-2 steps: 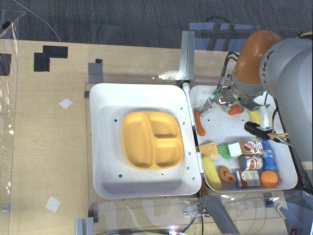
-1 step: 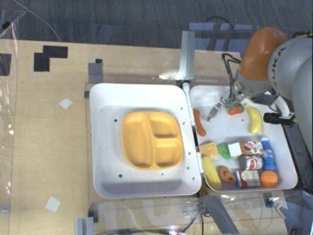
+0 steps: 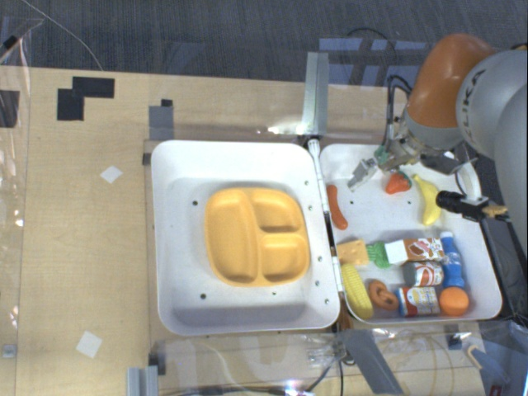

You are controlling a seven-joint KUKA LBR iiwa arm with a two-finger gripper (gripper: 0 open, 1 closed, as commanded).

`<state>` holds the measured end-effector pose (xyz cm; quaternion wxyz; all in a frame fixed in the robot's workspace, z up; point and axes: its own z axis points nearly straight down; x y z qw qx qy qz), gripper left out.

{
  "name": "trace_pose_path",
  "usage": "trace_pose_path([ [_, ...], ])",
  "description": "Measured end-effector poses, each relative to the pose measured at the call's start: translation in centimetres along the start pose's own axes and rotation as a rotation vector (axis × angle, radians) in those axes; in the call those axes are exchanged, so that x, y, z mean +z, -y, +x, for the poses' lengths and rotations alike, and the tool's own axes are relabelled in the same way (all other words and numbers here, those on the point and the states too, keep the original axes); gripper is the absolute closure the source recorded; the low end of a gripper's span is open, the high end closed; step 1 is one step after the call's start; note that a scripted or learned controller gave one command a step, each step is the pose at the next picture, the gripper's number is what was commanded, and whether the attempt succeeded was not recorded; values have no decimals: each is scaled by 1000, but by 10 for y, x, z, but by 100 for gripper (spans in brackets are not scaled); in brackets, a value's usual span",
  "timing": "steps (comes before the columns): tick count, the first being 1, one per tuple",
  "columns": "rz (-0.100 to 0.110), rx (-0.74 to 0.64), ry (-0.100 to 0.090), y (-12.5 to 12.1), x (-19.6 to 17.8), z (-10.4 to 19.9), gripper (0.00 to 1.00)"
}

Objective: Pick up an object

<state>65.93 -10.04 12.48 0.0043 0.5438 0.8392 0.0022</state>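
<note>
- The place reads as a robotics lab or test cell rather than a home or kitchen.
- A pale wood-look bench point(image 3: 74, 246) stands on dark grey carpet point(image 3: 206, 23), with black tape marks point(image 3: 82, 96) at its far left.
- Two shallow white bins point(image 3: 165, 246) sit in metal brackets point(image 3: 316, 93).
- The food in the right bin is toy plastic point(image 3: 412, 275).
- A grey and orange industrial arm point(image 3: 462, 73) reaches in from the right, trailing cables point(image 3: 394, 89).

- Arm point(image 3: 495, 89): a smooth grey rounded housing is showing dark lettering.
- Orange band point(image 3: 445, 77): a glossy dome-shaped section is sitting above the wrist.
- Black cables are running beside the wrist.
- Gripper point(image 3: 363, 173): small, metallic grey parts are showing.
</note>
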Motion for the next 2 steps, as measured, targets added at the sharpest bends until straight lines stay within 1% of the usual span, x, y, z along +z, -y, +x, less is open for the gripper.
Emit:
trace_pose_path([
  [2,1,0,-1,0,1,0,0],
])
